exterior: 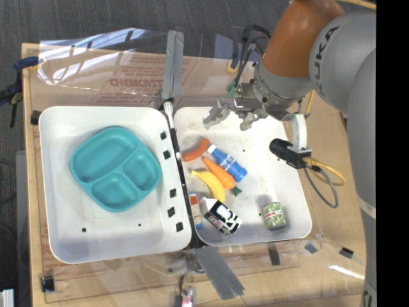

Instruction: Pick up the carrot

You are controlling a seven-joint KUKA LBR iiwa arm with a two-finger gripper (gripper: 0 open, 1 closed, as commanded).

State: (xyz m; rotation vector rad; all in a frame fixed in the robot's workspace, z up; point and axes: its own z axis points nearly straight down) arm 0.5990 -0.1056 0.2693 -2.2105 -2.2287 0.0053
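Gripper (231,114) over rt bin's (293,190) far edge, fingers (214,114) spread w/ nothing between, apparently; carrot (219,172) lies mid-bin betw. blue bottle (229,164) & banana (212,183).

carrot (219,173) in right bin (291,190) between sausage (195,149) and banana (210,181), tray (115,167) in left bin (57,229)

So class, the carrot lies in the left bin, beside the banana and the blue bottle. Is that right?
Not quite. The camera view shows the carrot in the right bin, beside the banana and the blue bottle. The left bin holds a teal tray.
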